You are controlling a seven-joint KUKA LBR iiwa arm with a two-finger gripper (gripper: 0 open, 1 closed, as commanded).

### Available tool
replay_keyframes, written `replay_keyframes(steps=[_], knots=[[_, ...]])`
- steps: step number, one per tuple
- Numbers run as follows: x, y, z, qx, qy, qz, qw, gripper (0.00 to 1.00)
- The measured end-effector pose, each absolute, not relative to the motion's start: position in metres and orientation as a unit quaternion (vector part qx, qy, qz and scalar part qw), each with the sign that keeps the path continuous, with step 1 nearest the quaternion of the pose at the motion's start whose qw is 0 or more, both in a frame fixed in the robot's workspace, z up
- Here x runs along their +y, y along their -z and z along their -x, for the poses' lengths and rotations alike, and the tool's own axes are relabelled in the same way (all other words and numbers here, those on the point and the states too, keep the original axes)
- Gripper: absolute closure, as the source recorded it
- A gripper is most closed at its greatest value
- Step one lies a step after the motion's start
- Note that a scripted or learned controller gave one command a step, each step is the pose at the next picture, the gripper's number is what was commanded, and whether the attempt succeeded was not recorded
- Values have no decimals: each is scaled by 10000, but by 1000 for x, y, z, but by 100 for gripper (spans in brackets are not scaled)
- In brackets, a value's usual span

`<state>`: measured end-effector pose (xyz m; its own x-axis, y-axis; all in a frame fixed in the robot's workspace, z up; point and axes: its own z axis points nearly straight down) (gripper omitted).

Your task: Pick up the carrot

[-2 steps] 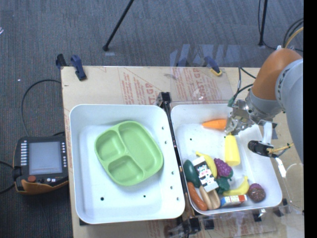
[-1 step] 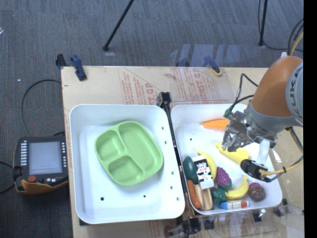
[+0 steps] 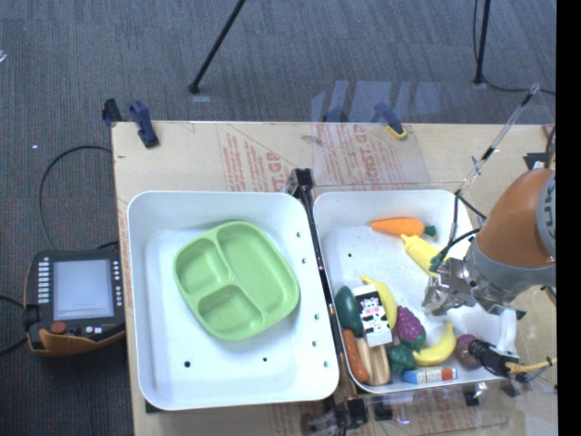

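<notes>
Camera view: carrot (image 3: 398, 227) tapered, smooth (orange).

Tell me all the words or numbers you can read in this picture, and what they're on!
None can be read.
Red printing on the cardboard: too blurred to read.
Black marks on the small white box: too small.
Handheld screen: no legible text.

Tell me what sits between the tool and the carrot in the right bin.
In the camera view, a yellow toy lies between the tool and the carrot, just below the carrot.
</notes>
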<state>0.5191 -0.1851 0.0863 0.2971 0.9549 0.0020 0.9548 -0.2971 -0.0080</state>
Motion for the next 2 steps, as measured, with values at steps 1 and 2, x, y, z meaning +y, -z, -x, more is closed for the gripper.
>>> replay_keyframes(steps=[1, 2], knots=[[-185, -86, -519, -5920, -14, 8059, 39, 0], [-186, -87, -591, -4968, -16, 8679, 35, 0]])
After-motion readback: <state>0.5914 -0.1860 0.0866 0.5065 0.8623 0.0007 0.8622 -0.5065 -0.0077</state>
